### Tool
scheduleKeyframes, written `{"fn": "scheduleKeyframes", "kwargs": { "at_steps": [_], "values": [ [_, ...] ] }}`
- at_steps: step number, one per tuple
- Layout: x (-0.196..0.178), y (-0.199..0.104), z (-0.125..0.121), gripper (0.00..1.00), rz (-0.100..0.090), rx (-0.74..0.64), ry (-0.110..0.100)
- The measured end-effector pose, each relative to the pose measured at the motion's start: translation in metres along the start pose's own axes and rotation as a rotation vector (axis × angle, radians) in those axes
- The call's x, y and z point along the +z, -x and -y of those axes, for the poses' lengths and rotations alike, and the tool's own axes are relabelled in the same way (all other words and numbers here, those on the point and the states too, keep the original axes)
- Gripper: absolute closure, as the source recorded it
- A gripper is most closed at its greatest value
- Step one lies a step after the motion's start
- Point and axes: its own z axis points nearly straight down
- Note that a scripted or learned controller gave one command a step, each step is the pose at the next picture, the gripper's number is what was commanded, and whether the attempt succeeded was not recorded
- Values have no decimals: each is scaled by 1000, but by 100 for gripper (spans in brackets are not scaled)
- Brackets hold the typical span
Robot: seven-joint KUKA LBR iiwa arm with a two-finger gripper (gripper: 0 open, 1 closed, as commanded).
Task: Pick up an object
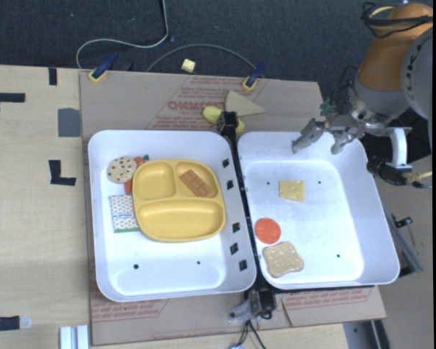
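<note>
The two-finger metal gripper (pixel 321 141) hangs over the far edge of the right-hand shallow white plastic bin (pixel 363 217), its two grey fingers (pixel 304 138) splayed wide apart with nothing between them. Below it on the bin's smooth floor lies a flat, pale yellow square slice like cheese (pixel 291 190), set almost square to the bin walls with no marked long axis. Nearer the front sit a round, glossy red-orange disc like a tomato slice (pixel 267 230) and, just beside it, a tan, speckled bread-shaped slice (pixel 283 259) whose longer side runs slightly aslant across the bin. In the left-hand white bin (pixel 105 267) rests a smooth yellow plastic tray with three compartments (pixel 179 199); a brown, ridged rectangular wafer (pixel 196 183) lies in its upper right compartment, long axis tilted diagonally. Left of the tray are a round speckled cookie (pixel 120 169) and a patterned, pale square packet (pixel 123 213). The bins stand on flat brown cardboard (pixel 167 100).
</note>
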Motion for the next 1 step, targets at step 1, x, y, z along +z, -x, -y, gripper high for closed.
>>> {"fn": "scheduleKeyframes", "kwargs": {
  "at_steps": [1],
  "values": [
    [116, -43, 40, 0, -2, -3, 9]
  ]
}}
